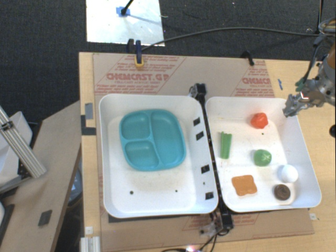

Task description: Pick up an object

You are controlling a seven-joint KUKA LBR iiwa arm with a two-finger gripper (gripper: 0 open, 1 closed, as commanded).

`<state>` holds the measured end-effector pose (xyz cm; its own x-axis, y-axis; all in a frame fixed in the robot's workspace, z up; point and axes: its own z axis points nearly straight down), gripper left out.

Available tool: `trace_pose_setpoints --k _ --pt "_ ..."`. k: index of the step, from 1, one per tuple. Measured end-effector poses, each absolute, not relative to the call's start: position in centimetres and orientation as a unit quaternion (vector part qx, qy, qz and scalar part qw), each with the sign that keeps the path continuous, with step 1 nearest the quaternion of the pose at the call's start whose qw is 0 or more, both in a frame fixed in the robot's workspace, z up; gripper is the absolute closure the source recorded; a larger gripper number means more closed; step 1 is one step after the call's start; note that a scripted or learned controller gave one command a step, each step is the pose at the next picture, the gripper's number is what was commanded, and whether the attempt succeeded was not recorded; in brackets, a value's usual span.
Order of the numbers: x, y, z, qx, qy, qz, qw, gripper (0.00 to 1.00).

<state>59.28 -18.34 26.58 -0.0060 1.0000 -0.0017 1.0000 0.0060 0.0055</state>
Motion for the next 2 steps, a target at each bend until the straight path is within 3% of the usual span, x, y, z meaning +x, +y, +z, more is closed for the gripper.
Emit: trace_pose_setpoints --k 2 --pt "56.4 -8.6 25.4 0.704 0.710 0.0002 0.000 1.00"
